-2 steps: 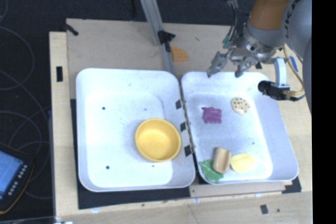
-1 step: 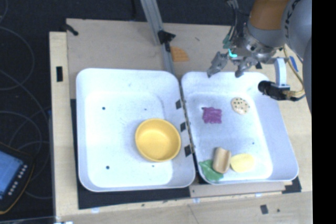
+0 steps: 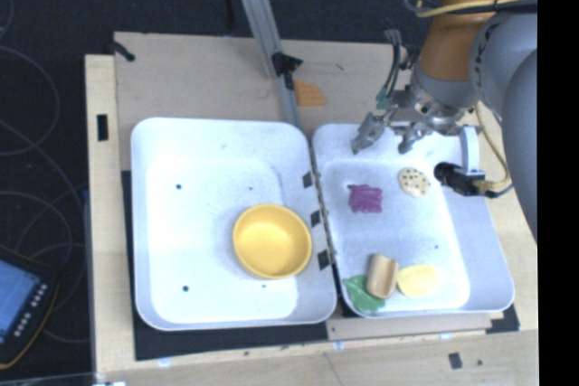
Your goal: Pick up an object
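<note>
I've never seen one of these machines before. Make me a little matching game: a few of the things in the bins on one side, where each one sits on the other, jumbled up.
Things:
1. yellow bowl
2. purple object
3. speckled cookie-like piece
4. gripper

Places:
A. over the right bin's far edge
B. middle of the right bin
C. in the left bin, toward its near right corner
D. right bin, just right of the purple object

Pairs: 1-C, 2-B, 3-D, 4-A

No text, label or number is legible (bins and objects included).
</note>
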Controlling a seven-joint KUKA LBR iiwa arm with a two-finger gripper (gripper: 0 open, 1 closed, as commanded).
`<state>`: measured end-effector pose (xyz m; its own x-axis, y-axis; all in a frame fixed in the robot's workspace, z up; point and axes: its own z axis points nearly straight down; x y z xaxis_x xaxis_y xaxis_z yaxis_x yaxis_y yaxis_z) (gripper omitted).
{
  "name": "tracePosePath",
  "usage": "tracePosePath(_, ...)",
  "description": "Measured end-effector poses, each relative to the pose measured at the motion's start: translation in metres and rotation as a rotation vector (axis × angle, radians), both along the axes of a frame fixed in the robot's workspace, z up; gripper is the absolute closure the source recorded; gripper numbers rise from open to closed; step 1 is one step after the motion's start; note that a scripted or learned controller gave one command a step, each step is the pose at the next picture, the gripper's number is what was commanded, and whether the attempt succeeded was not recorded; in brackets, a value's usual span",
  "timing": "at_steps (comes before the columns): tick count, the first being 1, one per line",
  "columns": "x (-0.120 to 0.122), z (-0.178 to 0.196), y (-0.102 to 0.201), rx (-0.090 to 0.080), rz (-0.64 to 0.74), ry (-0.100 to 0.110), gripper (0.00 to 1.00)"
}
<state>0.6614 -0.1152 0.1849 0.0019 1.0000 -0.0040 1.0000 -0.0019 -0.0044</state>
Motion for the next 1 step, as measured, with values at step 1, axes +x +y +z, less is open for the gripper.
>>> tracePosePath(1, -0.0083, -0.0523, 0.0053, 0.001, -0.002, 0.0, 0.0)
